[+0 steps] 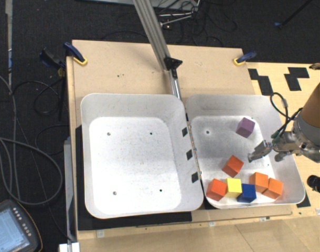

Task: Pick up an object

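The right bin holds several small blocks. A purple block lies toward its back. An orange block sits alone near the middle. Along the front wall stand an orange-red block, a yellow block and a blue block, touching one another. Two more orange blocks sit just right of them. My gripper hangs over the right half of this bin, right of the lone orange block and above the front-right blocks. It has nothing in its grasp.
The left bin sits beside the right one, and their rims meet along the middle. A metal pole slants in from the top toward the bins' shared edge. Clamps grip the board's back corners.
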Motion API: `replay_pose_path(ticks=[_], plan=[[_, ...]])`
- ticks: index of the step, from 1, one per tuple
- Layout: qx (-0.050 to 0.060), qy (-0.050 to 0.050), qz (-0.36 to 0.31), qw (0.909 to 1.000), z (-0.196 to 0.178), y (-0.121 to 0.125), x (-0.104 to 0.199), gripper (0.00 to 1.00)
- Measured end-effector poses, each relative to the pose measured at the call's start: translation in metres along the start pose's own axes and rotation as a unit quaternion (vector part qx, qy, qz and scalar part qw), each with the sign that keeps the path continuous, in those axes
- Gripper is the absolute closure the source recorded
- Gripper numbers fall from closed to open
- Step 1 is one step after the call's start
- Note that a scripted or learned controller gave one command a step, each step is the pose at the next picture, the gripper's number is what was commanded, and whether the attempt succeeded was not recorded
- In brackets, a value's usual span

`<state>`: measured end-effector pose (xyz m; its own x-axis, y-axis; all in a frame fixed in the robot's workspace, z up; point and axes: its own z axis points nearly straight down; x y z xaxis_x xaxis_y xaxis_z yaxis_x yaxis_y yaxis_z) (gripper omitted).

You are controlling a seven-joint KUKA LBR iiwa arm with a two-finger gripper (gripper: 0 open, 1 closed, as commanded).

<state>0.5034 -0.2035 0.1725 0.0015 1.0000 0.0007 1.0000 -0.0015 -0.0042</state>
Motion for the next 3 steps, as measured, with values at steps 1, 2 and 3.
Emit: replay_pose_path(ticks=[1,2,3], plan=[[-0.003,0.001,0.0,1.0,0.0513,-0.0066,0.006,0.0],[-0.011,-0.002,-0.002,0.9999,0.0539,-0.001,0.0047,0.0],[-0.012,-0.002,-0.001,0.9999,0.0451,-0.0002,0.0049,1.0]])
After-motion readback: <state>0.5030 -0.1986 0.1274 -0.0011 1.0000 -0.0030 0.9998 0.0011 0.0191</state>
